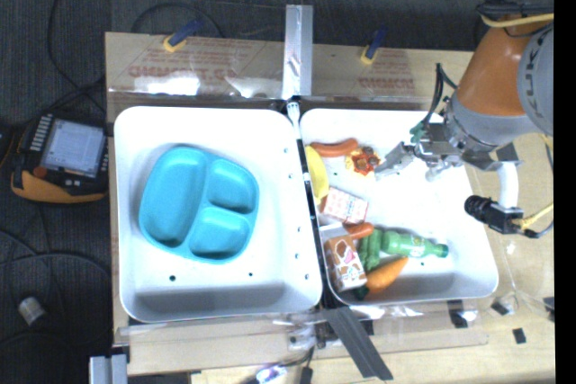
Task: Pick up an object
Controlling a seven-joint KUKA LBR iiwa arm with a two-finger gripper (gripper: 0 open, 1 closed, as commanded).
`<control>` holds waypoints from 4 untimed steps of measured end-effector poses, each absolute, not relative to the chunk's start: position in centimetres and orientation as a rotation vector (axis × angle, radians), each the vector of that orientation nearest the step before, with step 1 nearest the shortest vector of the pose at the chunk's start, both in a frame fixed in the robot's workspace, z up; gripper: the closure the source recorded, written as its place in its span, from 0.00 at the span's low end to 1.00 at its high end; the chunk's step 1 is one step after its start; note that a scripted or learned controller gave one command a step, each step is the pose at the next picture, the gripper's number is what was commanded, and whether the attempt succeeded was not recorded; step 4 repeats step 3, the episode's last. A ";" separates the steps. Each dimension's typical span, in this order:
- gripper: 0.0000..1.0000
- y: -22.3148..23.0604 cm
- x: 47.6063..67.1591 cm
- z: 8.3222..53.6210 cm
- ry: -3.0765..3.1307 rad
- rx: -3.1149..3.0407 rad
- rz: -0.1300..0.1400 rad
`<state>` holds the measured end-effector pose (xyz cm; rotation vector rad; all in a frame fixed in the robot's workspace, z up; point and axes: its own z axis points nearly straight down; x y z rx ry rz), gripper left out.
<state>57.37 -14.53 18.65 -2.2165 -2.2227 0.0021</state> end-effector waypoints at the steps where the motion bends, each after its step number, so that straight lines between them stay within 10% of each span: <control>1: 0.00 -13.1 63.9 9.0 -2.441 -1.995 -0.005; 2: 1.00 -13.0 63.9 9.9 -2.440 -1.993 -0.007; 3: 1.00 -3.9 66.4 21.4 -2.440 -1.980 0.003; 4: 1.00 -3.9 66.4 21.4 -2.440 -1.980 0.003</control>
